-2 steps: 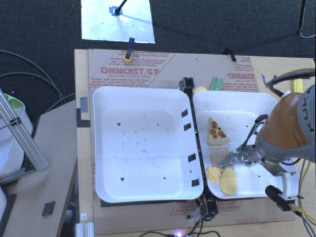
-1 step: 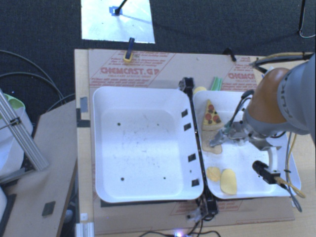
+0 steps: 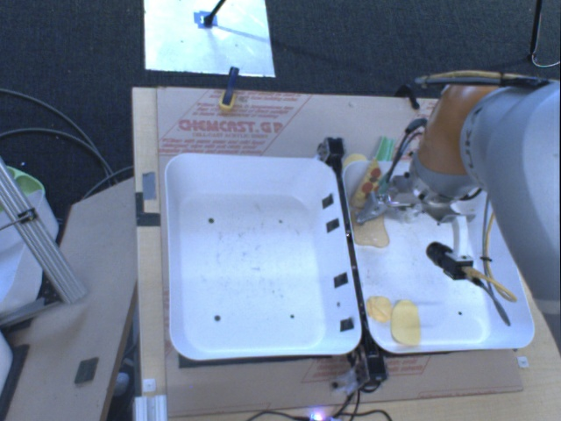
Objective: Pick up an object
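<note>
My gripper (image 3: 375, 207) is down in the right bin (image 3: 491, 327), at its far left part close to the wall shared with the other bin. Right below it lies a pale yellow flat piece (image 3: 373, 233). Just behind it is a yellow object (image 3: 360, 189) with a red-dotted item (image 3: 374, 178) beside it, and a green stick (image 3: 384, 149) leans over the far rim. Two yellow rounded pieces (image 3: 380, 308) (image 3: 406, 322) lie near the front left corner of this bin. Whether anything sits in the gripper cannot be made out.
The left bin (image 3: 188, 178) stands next to the right one, joined by black clips (image 3: 333, 226) along the shared wall. Both bins rest on a cardboard sheet (image 3: 232, 125). My grey arm (image 3: 517, 147) covers the right bin's far right.
</note>
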### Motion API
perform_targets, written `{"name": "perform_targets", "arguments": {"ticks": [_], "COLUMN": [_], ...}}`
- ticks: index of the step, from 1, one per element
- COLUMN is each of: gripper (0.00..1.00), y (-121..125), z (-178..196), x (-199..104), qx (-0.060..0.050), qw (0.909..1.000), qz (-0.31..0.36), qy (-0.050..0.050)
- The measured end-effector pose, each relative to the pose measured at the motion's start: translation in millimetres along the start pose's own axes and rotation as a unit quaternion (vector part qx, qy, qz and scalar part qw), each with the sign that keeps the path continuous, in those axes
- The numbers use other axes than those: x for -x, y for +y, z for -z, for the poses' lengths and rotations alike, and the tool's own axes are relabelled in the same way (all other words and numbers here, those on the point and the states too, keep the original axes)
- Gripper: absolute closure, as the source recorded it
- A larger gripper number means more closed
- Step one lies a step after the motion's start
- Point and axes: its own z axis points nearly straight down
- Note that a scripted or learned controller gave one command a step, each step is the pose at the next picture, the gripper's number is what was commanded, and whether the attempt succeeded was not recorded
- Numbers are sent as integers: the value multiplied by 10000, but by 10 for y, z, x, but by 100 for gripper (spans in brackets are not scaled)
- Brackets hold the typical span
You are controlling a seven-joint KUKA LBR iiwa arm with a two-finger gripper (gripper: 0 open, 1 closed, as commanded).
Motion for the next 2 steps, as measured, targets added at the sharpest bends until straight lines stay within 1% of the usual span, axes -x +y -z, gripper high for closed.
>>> {"name": "perform_targets", "arguments": {"ticks": [1, 2], "gripper": [100, 100], "y": [-6, -175], "z": [122, 1020], "x": [7, -142], "qx": [11, -28], "qw": [10000, 10000], "qz": [4, -12], "qy": [8, 12]}}
